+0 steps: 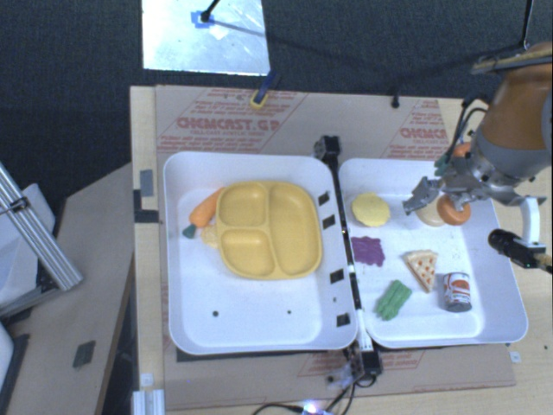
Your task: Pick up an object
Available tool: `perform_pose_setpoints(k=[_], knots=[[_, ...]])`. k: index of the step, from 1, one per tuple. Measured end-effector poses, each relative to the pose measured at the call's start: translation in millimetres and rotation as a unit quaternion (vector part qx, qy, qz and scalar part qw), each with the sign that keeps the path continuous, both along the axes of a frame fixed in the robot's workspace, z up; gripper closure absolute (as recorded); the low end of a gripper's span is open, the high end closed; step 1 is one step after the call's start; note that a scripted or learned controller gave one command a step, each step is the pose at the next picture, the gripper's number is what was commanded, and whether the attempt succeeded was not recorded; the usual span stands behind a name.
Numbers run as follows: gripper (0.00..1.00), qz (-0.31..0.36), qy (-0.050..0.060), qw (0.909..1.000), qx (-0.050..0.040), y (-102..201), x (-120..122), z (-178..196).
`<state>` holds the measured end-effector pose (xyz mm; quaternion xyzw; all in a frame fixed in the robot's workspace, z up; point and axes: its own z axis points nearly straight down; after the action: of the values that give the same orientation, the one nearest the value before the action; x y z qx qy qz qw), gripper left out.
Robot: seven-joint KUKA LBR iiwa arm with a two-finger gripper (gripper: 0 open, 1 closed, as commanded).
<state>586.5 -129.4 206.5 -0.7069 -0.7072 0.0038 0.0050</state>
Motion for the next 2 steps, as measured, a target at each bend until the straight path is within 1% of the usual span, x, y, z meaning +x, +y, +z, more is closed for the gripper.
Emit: perform_pose_setpoints(k=[1,2], knots=[[0.0,0.001,-0.007,1.0,-0.0011,0.2,2.7,7.9],[0.0,0.0,-0.006,1.0,-0.0007,-6.3,3.8,-51.8]])
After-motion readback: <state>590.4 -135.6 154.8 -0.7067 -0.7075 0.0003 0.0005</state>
